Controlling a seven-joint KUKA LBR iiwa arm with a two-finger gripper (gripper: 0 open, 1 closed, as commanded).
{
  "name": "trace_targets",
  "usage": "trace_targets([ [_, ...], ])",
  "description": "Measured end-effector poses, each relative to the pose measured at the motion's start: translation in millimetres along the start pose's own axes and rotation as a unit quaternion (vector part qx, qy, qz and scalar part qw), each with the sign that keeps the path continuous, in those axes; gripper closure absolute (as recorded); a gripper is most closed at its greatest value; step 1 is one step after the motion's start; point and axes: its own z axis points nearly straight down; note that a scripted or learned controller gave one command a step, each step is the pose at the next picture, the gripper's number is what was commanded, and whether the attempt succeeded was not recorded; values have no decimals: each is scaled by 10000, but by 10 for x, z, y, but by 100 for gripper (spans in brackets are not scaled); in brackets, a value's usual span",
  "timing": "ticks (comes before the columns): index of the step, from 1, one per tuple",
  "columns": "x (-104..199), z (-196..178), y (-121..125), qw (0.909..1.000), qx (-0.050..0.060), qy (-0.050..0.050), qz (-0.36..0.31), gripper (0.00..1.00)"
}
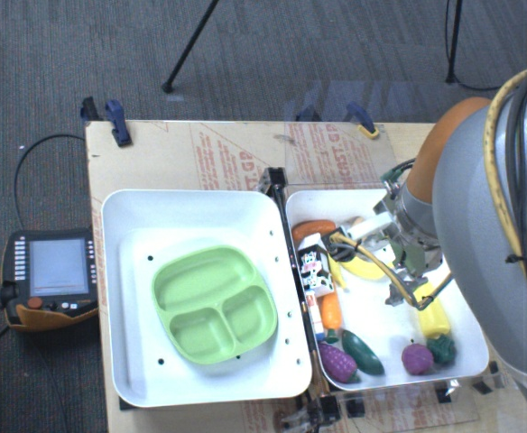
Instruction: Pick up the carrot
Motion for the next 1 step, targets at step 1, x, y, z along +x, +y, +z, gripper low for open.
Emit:
trace_targets([
  [1, -597, 855, 269, 9997, 26, -106, 223, 0],
])
